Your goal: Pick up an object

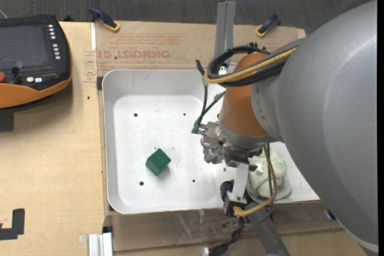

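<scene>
A green cube (158, 162) lies on the floor of the left white bin (120, 129), toward its front. My gripper (212, 147) hangs below the orange wrist band, over the right side of that bin near the divider, roughly a hand's width right of the cube and apart from it. A pale green-white soft object (271, 178) lies in the right bin (303, 192), partly hidden behind the wrist and a yellow cable. The arm covers most of the right bin.
A teach pendant (30, 63) rests on the bench at far left. Brown cardboard (141, 48) lies behind the bins, held by two clamps (105, 19) (267, 24). A grey upright post (226, 27) stands at the back between the bins.
</scene>
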